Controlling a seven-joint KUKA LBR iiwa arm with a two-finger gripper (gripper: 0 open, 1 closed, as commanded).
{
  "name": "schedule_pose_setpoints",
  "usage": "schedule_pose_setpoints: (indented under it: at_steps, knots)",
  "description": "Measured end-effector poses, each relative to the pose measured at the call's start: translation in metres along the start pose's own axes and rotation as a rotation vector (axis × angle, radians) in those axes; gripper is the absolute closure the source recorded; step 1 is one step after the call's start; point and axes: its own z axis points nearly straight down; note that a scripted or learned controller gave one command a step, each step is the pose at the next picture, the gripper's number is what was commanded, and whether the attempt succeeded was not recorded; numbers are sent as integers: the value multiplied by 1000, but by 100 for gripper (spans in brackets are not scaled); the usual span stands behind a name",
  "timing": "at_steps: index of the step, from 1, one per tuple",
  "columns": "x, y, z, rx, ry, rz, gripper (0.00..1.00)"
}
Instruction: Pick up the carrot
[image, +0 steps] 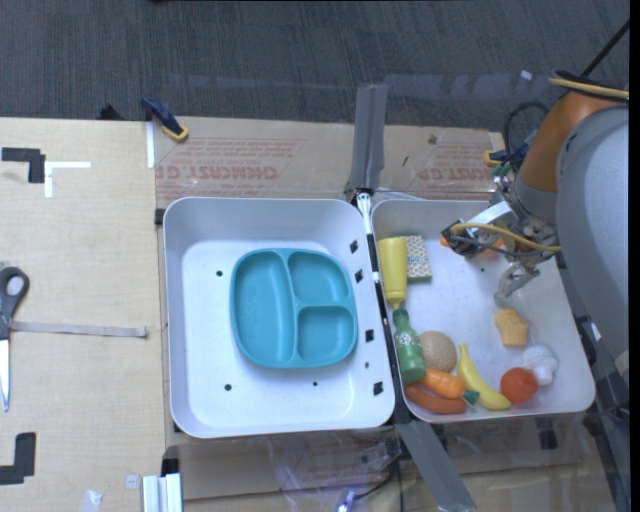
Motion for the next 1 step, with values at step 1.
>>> schedule_pose_setpoints:
  at_steps: [1]
  knots:
    - [-69, -67, 1, -33, 19, 35, 0]
